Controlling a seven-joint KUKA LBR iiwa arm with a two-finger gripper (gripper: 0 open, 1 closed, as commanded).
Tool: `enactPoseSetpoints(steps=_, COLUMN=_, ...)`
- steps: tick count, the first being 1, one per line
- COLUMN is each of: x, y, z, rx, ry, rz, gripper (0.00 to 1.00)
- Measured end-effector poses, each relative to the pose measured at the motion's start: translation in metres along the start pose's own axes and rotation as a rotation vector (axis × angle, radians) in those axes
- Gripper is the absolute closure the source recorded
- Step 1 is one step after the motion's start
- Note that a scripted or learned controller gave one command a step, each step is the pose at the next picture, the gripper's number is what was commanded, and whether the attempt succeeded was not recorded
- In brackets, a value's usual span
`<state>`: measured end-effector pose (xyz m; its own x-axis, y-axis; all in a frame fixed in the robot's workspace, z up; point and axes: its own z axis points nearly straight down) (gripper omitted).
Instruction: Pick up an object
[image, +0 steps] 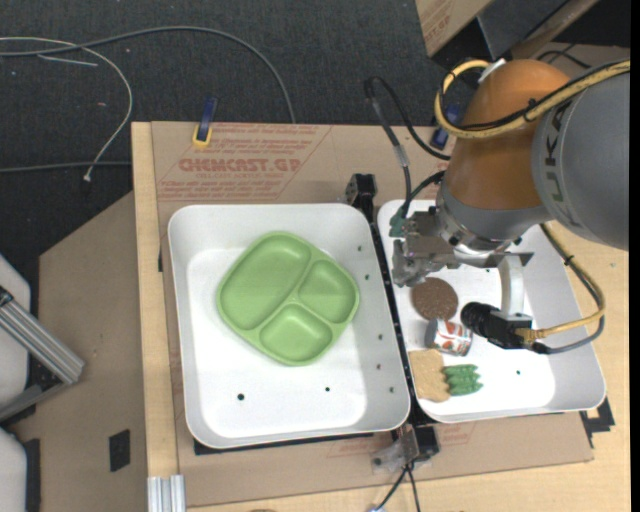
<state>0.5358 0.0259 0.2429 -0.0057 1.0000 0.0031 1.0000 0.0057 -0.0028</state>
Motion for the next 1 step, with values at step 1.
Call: enactPoseSetpoints(steps=1, x=0.0495, y=-0.0143, z=0.019, rx=0.003, ry=0.0, rz=0.0, gripper=1.0)
